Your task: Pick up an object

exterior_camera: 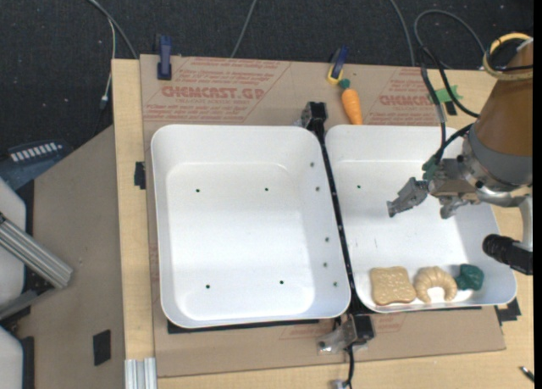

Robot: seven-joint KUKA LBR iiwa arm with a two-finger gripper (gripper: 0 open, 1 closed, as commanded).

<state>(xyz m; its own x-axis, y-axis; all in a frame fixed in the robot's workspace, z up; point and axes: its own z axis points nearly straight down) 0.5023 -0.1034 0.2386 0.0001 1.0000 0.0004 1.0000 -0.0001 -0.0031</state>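
Camera view: nearest, along the front wall of the right bin (364,294), lie a cracker (391,286), a croissant (435,284) and a small green piece (470,276), close together in a row. A grab here could fail because they crowd the wall, leaving a finger little room, or nudge a neighbour. Further back, the gripper (417,194) hangs above the bin's middle, apart from them, holding nothing; its spread I cannot tell. Beyond, a carrot (351,105) lies outside on the board.
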